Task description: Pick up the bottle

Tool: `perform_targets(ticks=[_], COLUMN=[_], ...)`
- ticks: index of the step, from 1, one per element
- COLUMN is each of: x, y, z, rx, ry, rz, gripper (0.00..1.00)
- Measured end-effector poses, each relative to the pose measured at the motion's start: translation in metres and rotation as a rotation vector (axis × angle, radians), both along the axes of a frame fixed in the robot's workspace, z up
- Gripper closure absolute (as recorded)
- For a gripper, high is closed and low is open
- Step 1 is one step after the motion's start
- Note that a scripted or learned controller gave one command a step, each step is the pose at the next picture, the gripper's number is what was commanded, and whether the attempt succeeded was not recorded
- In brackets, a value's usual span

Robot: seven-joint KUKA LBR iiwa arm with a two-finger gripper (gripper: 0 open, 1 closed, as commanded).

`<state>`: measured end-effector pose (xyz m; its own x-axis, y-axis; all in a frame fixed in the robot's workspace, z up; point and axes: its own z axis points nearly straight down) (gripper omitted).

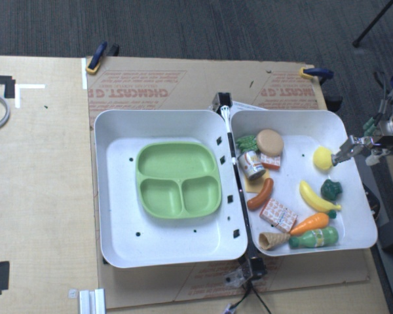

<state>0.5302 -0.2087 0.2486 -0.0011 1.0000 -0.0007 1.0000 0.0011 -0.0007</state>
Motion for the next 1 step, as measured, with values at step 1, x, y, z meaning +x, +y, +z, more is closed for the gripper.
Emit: perform_targets(ticks=[1], x=[0.0005], y=[-0.0002], z=[0.0093], rx=[-0.001], ry=[0.0], rz=[0.003], gripper=[1.0])
